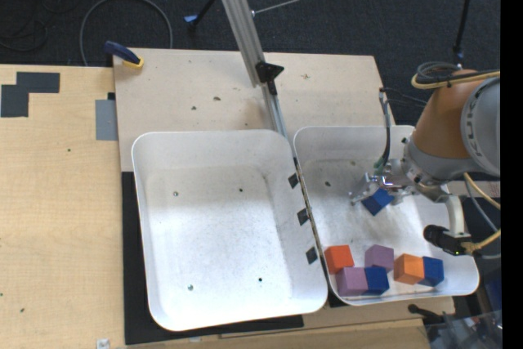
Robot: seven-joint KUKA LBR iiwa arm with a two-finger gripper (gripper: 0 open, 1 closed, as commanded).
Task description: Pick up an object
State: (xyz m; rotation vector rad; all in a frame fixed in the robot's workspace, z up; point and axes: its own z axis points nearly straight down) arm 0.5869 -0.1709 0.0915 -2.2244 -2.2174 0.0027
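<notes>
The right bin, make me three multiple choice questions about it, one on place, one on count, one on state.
1. Where do the loose blocks lie in the right bin?
A. near edge
B. far edge
C. middle

2. How many orange blocks are there?
A. two
B. none
C. four

3. How does the blue block by the gripper sit?
A. at the gripper's tip
B. stacked on an orange block
C. in the left bin

Answers: 1 A, they cluster along the near rim; 2 A, orange blocks; 3 A, it sits at the tip, away from the cluster.

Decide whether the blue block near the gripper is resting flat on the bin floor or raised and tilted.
Raised and tilted, apparently: the blue block sits askew at the gripper, apart from the blocks lying along the right bin's near edge. Actual clearance from the floor cannot be told.
</notes>
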